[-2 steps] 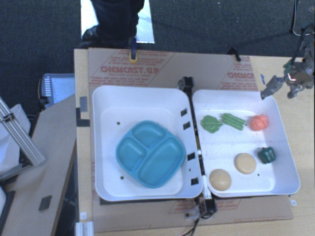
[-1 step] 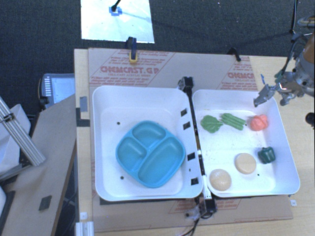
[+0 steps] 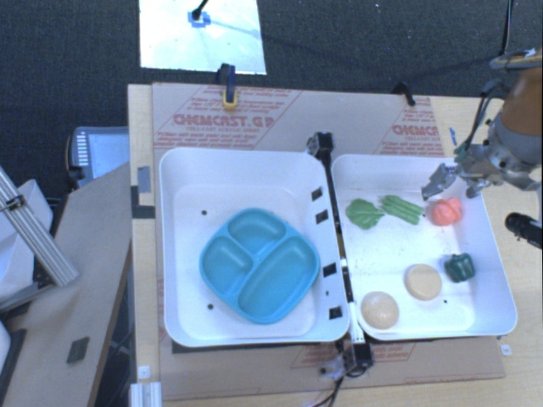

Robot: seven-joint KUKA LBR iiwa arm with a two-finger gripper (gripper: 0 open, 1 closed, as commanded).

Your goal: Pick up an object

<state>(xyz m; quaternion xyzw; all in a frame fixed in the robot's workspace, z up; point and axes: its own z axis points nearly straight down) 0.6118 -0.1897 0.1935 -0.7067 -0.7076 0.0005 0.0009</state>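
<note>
Gripper: seen over the right bin, fingers spread, nothing pinched.
Tomato: lying just below the fingertips, apart.
Green pepper: farther down.

A robotics lab is indicated: two white bins are clamped to a board-covered bench over dark carpet.

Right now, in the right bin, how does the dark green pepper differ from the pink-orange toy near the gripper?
The dark green pepper is darker and slightly smaller; the pink-orange toy is rounder and paler. The pepper lies toward the bin's near edge, away from the gripper; the pink-orange toy lies just below it. Both rest in the right bin.
</note>
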